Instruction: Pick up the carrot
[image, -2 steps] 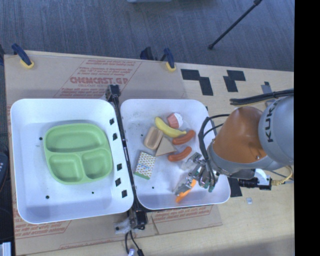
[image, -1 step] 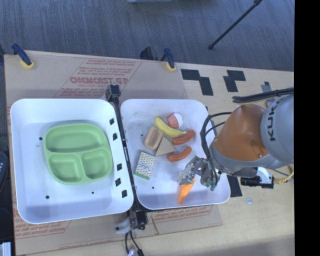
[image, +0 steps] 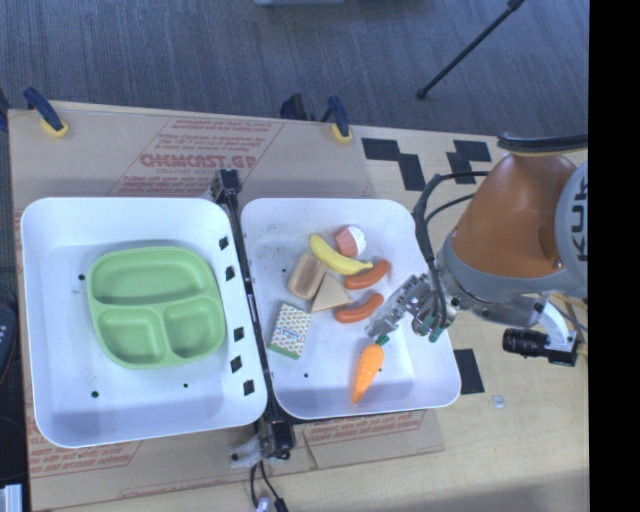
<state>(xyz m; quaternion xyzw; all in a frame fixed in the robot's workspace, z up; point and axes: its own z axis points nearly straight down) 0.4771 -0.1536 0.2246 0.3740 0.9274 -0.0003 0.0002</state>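
The carrot (image: 367, 371) is orange with a green top and lies near the front right corner of the right bin (image: 300, 395), its tip pointing toward the front. My gripper (image: 397, 318) hangs over the bin's right side, just above and to the right of the carrot's green end. Its fingers (image: 385, 323) point left and downward, and nothing shows between them.
In the right bin lie a banana (image: 337, 257), two sausages (image: 362, 292), a bread piece (image: 306, 275), a wedge (image: 329, 292), a pink-and-white item (image: 350, 240) and a patterned green card (image: 290, 330). The left bin (image: 50, 400) holds a green divided plate (image: 155, 305).
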